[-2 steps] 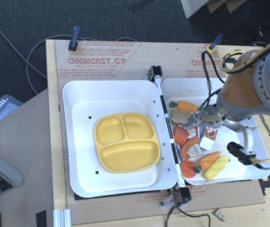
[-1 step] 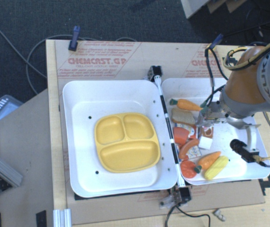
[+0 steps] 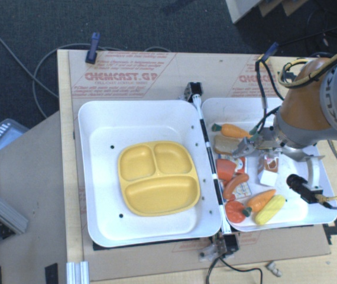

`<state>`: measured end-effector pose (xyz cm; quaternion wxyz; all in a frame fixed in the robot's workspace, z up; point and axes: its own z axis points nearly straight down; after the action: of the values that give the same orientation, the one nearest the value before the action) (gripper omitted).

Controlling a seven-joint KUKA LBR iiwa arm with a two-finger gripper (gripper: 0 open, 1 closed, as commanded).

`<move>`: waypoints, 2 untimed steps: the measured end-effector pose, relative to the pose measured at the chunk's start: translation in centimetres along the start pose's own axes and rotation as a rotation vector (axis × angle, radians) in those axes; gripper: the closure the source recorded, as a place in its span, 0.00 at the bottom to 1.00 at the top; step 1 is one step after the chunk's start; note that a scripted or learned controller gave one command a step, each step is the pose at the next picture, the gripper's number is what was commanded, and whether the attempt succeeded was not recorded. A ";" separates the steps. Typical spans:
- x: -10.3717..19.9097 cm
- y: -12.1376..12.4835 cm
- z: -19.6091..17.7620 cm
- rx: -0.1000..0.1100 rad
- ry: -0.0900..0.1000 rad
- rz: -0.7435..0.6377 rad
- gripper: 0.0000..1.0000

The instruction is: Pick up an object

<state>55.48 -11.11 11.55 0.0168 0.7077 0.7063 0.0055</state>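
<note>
Arm low over the right bin, nothing lifted yet.

The gripper point(image 3: 256, 142) sits low in the far half of the right bin point(image 3: 310, 218), above the toy food heaped along the bin's left wall; whether it is open or closed I cannot tell, and nothing is visibly in its hold. The nearest likely pick is the orange carrot point(image 3: 235, 131), just to the gripper's left toward the far-left corner, its long axis running roughly left to right across the bin (a small sideways shift would do, I'd judge). The yellow divided tray point(image 3: 158, 177) lies in the left bin point(image 3: 97, 152).
</note>
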 end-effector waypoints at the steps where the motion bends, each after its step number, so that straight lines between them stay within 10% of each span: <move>1: 4.7 3.9 -6.9 0.031 0.016 -0.003 0.00; 2: 1.8 2.5 1.8 0.021 0.015 -0.002 0.00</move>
<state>58.07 -9.38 9.85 0.0041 0.7073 0.7069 0.0034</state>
